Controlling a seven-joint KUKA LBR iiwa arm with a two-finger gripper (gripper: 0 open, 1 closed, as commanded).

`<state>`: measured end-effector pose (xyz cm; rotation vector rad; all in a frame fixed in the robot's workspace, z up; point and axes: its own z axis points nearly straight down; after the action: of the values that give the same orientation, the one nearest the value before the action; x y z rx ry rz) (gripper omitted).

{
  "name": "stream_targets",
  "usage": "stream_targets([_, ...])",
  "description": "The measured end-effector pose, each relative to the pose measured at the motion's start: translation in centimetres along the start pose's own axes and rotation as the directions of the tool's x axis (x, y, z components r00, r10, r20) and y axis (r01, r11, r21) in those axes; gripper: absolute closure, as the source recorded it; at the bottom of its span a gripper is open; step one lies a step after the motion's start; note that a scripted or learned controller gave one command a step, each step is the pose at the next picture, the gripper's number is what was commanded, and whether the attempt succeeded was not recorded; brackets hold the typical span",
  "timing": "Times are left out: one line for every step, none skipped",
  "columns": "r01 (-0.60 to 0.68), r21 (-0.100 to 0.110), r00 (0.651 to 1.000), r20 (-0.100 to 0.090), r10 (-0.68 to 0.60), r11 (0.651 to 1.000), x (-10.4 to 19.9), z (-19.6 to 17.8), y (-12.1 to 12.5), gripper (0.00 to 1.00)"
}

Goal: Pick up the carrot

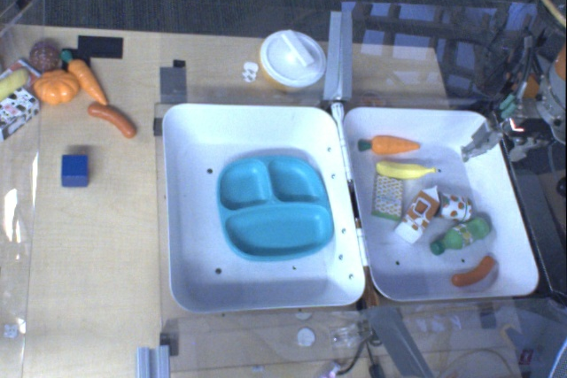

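Near the right bin's [523, 226] far edge, the hand [483, 142], grip unclear, approaches; next it must reach the carrot [394, 145].

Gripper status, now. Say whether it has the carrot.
Gripper: over the right bin's far right corner, open or shut cannot be told. It does not hold the carrot, which lies apart from it in the right bin.
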<state>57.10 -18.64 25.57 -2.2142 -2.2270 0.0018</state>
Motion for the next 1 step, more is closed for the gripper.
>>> stream_targets([0.082, -0.001, 0.997, 0.0, -0.082, 0.997, 4.17, 6.81, 4.37, 0.0])
